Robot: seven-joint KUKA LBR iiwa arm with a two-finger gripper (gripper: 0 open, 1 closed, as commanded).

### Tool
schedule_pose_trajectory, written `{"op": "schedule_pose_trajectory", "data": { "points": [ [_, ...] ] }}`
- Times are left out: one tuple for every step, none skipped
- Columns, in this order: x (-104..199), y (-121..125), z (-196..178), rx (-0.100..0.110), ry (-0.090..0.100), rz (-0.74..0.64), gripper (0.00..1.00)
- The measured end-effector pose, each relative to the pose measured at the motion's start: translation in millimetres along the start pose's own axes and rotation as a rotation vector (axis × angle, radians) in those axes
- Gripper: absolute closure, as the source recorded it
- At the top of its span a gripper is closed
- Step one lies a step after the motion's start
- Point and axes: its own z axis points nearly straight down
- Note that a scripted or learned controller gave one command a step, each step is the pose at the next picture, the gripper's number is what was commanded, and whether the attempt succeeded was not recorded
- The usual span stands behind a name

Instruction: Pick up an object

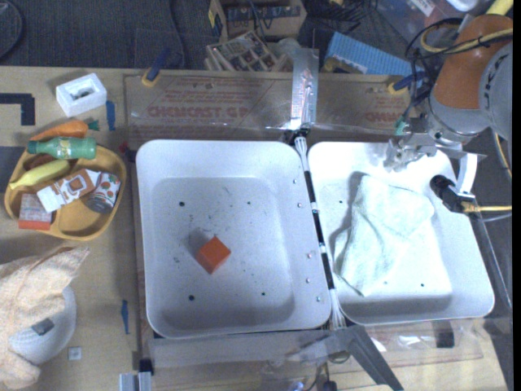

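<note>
While the arm (476,72) hangs over the right bin's (468,300) far corner, I see a crumpled white cloth (378,230) lying in that bin. The gripper (400,155) sits just beyond the cloth; its grip I cannot tell. Left of the cloth, in the neighbouring bin (163,177), rests an orange block (214,254).

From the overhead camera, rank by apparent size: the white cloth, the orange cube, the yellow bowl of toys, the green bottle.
Largest to smallest as they look:
1. white cloth
2. yellow bowl
3. green bottle
4. orange cube

Bottle and cube look close; the bottle is longer, the cube blockier.
</note>
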Motion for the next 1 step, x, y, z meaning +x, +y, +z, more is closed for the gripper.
{"op": "schedule_pose_trajectory", "data": {
  "points": [
    [0.3, 0.0, 0.2, 0.000, 0.000, -0.001, 0.00]
  ]
}}
